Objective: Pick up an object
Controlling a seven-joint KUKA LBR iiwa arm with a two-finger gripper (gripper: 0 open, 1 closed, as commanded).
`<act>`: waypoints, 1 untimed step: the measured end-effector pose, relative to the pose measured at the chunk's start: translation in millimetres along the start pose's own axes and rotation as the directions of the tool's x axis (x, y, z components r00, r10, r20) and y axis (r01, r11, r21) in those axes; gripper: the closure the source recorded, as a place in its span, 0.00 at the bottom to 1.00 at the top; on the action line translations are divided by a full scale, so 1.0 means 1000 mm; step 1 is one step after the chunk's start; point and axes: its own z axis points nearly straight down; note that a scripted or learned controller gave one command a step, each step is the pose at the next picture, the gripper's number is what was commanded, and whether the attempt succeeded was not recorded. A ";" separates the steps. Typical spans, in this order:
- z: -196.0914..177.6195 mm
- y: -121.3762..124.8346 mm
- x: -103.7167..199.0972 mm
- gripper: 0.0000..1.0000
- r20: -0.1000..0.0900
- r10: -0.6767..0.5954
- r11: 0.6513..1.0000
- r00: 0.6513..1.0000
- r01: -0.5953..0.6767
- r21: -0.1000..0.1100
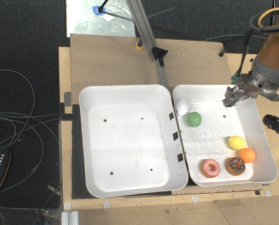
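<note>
**Ana:** Six small things sit in the right bin (266, 139), and any one of them would serve for a pick. Taking the green ball (194, 119) as the landmark: a white ball (182, 108) lies just up and left of it, close to touching, against the bin wall. Down and to the right of the green ball are a yellow ball (237, 142) and an orange ball (246, 155), the two touching or nearly so. Below those, along the near wall, are a pink doughnut (210, 168) and a brown doughnut (236, 166).

**Ben:** And the gripper (231, 98)?

**Ana:** Right of the green ball and a little farther back, over the far part of that bin. It looks raised above the floor, with nothing between its tips. Whether it's spread or pressed together, I cannot tell; it's too small and dark.

**Ben:** So which target?

**Ana:** I'd judge the green ball best. It's the nearest, with bare floor to its right and front. The white ball could be nudged, so I'd set the fingers across the line that runs away from it, centre over the ball, and come straight down. Round things roll, so close low, around the widest part. The left bin (90, 97) offers nothing to aim at.
</note>
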 end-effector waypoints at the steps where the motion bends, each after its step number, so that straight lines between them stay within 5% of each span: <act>1: 0.015 0.012 0.054 1.00 -0.001 0.001 1.000 1.000 -0.001 0.003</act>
